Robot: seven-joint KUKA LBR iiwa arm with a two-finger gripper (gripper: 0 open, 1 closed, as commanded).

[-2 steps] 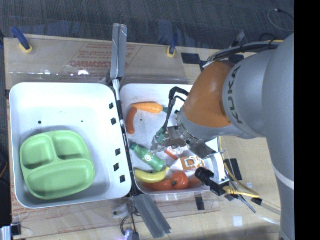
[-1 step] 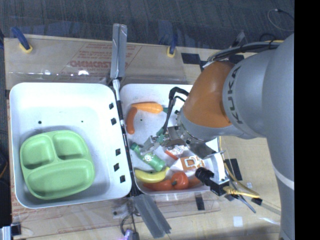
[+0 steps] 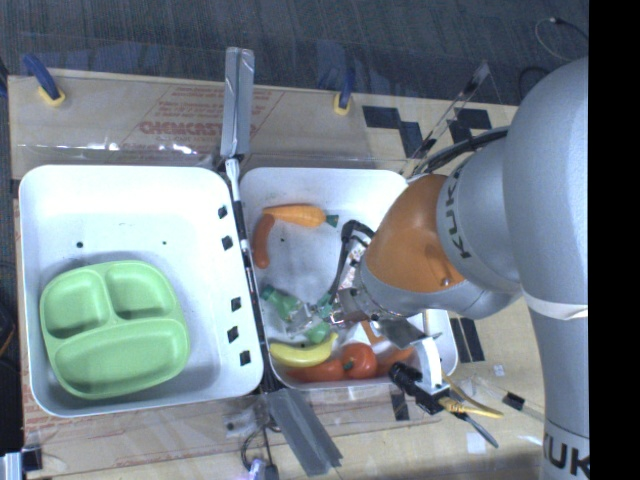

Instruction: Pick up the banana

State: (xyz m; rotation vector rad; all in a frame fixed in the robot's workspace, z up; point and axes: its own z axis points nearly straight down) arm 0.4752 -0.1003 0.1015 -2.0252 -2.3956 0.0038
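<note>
The banana (image 3: 303, 351) lies at the near edge of the right bin (image 3: 300, 183), curved like a shallow cup and touching a red pepper (image 3: 335, 365) that sits just nearer still. Both are crowded against the near wall, which leaves little room to come at the banana from that side. Just beyond the banana is a crumpled green and clear item (image 3: 292, 306), too jumbled to name. Farther back lie an orange carrot (image 3: 297, 215) and a darker orange sausage-like piece (image 3: 262, 240) along the left wall.

The arm bends down over the right bin with its orange band (image 3: 425, 238) low above the toys, so the gripper (image 3: 340, 308) hangs just right of the green clutter and a little beyond the banana; whether its fingers are spread or pressed together I cannot tell, and nothing is seen held.

The left bin (image 3: 60, 183) holds a green divided plate (image 3: 113, 326).

Readable writing: "KUKA" in part on the arm (image 3: 560, 168), and faint red print on the cardboard (image 3: 180, 118) behind the bins, not legible
</note>
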